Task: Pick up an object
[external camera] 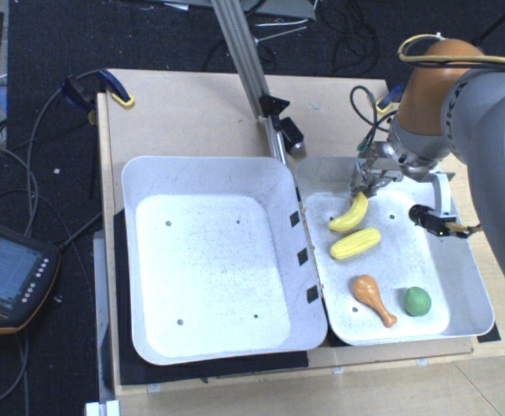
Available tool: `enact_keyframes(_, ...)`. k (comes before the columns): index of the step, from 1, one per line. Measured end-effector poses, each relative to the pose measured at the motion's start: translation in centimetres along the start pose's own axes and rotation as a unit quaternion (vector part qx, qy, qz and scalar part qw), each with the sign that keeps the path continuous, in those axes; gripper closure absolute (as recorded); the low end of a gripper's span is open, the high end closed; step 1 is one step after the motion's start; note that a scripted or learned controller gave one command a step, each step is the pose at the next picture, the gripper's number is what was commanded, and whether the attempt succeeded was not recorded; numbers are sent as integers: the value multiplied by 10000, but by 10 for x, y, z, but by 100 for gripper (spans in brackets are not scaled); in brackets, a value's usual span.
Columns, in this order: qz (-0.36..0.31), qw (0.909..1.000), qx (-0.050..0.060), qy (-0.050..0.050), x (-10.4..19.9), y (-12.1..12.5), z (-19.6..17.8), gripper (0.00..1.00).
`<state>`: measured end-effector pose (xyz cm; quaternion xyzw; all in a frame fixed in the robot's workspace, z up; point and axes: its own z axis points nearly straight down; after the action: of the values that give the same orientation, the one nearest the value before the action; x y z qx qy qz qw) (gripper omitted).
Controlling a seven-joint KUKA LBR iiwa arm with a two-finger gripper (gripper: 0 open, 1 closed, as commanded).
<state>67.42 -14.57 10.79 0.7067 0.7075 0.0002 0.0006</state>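
Lying in the far left part of the right bin [460, 315], a banana [350, 214] sat with its upper tip directly beneath the gripper [366, 183]. Whether the pincer was open or closed, or had hold of the banana, could not be told. Just near of the banana lay a yellow corn cob [354, 243]; nearer still, an orange drumstick [372, 297] and, to its right, a green ball [417, 301]. The arm [460, 102] reached in from the right, its orange band [427, 94] above the wrist. The left bin [209, 258] adjoined the right one. A pendant [5, 276] lay on the floor at far left.
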Motion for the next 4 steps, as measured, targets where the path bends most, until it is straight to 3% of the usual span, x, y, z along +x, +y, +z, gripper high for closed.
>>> enact_keyframes(3, 2, 10000, -23, -2, -1, -8, -184, 100)
enact_keyframes(4, -12, 10000, 12, 7, 46, -12, -163, 100)
